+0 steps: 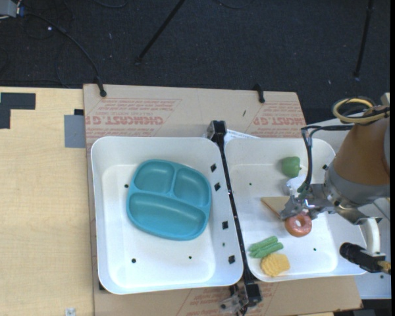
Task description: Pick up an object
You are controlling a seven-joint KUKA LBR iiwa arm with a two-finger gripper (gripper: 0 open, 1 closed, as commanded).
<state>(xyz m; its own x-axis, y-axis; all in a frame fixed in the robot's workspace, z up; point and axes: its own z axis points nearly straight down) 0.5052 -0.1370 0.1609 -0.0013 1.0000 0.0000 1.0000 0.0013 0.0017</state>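
The arm (359, 160) is reaching in from the right and hanging over the right bin (250, 153), its jaws sitting low near the middle of that bin. Whether they are released or clenched cannot be told, since the wrist is covering them. A ring-shaped orange doughnut (299, 226) is lying just under the gripper (297, 209), touching or nearly touching it. A flat tan wedge (274, 205) is lying just to its left. A rounded green piece (289, 166) is sitting toward the far edge of the bin, apart from the rest. A ridged green pod (266, 247) and a bumpy yellow piece (275, 264) are lying side by side near the front wall, leaving open floor across the bin's left half.

The left bin (108, 242) is holding a smooth teal divided plate (168, 199) with three compartments, with bare white floor showing all around it. A dark divider (228, 206) is running between the two bins.

Both bins are resting on brown cardboard (184, 114) printed in red, upside down, reading "CHEMCAST, G.P. ACRYLIC". The pale wooden worktop (33, 222) is stretching off to the left.
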